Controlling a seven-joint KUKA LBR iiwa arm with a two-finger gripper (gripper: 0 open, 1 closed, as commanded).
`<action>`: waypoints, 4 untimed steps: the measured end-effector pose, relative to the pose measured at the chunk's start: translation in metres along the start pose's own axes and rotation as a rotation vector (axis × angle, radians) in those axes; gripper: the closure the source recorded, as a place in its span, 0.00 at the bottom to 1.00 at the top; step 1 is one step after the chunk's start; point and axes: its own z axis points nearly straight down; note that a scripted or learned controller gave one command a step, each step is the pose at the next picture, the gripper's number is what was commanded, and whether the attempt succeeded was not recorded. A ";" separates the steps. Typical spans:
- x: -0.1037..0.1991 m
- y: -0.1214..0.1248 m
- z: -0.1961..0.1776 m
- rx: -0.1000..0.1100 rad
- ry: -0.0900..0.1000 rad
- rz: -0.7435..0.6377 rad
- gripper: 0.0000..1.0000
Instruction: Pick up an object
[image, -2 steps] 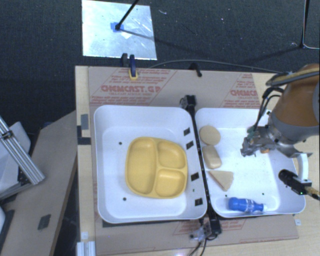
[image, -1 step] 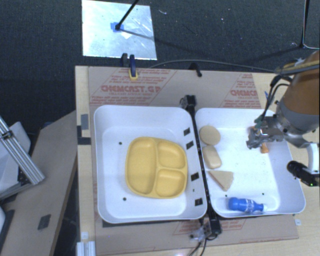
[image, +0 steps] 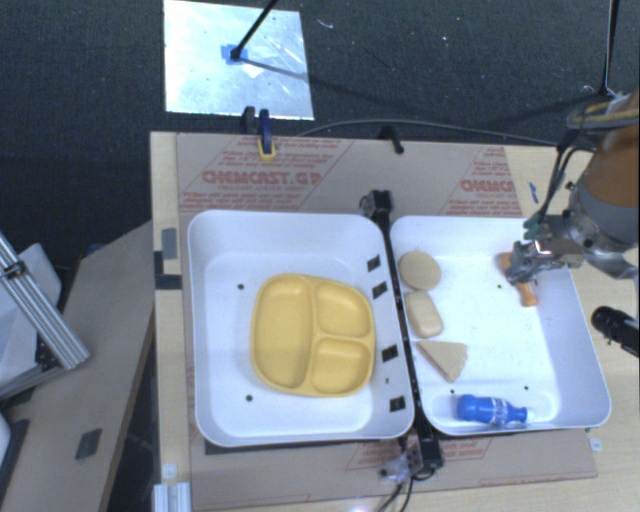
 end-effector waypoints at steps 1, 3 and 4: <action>0.056 0.010 0.004 0.003 0.002 -0.005 1.00; 0.155 0.052 0.038 0.003 0.003 -0.005 1.00; 0.196 0.073 0.046 0.002 0.002 -0.004 1.00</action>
